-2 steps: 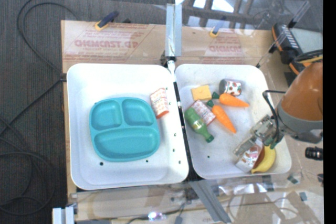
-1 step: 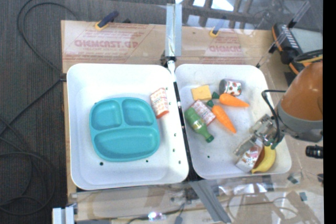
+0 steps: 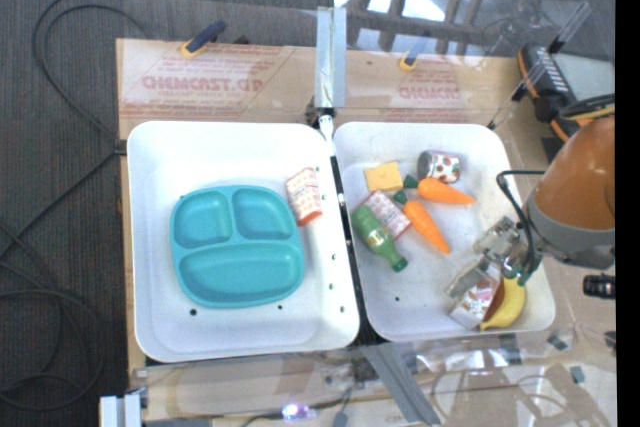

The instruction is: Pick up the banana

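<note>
The yellow banana (image 3: pixel 507 303) lies in the front right corner of the right bin (image 3: pixel 400 320), against the bin's wall. A small red and white packet (image 3: pixel 477 301) lies right beside it on the left. My gripper (image 3: pixel 484 260) hangs just above and left of the banana, over the packet, with its two metal fingers apart and nothing between them. The orange band of the arm (image 3: pixel 585 180) shows at the right edge.
The right bin also holds two carrots (image 3: pixel 430 225), a green bottle (image 3: pixel 380 237), a yellow block (image 3: pixel 383 178) and a small can (image 3: pixel 441 166). In the left bin (image 3: pixel 150 315) sit a teal divided plate (image 3: pixel 238 243) and a small carton (image 3: pixel 304 196).
</note>
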